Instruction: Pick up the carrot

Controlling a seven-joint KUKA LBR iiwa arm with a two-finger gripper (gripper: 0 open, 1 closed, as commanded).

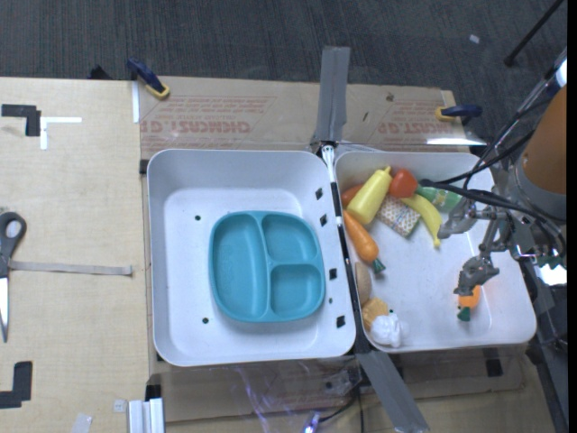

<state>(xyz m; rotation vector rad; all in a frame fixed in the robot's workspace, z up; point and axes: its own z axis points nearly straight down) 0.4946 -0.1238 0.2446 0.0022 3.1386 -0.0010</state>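
The gripper (pixel 470 287) hangs over the right bin (pixel 505 332), toward that bin's right side and nearer its front edge than its back edge. Whether it is wide, narrow or holding something cannot be told from the camera view. A small orange piece with a green end (pixel 466 307) lies on the bin floor directly below the gripper; contact between the two cannot be confirmed.

The carrot (pixel 361 237), orange with a dark green tip, lies along the left wall of the right bin, well apart from the gripper. Its upper end sits just beside a yellow bottle-shaped item (pixel 371 195) near the bin's back left corner. A red tomato-like item (pixel 403 183), a banana (pixel 427 213) and a speckled tan square (pixel 398 216) are grouped along the back edge. A white crumpled item (pixel 387 330) rests at the front left corner of the same bin.

The left bin (pixel 171 242) carries a teal divided plate (pixel 268 266) at its centre. Scissors (pixel 8 260) lie at the left edge of the bench
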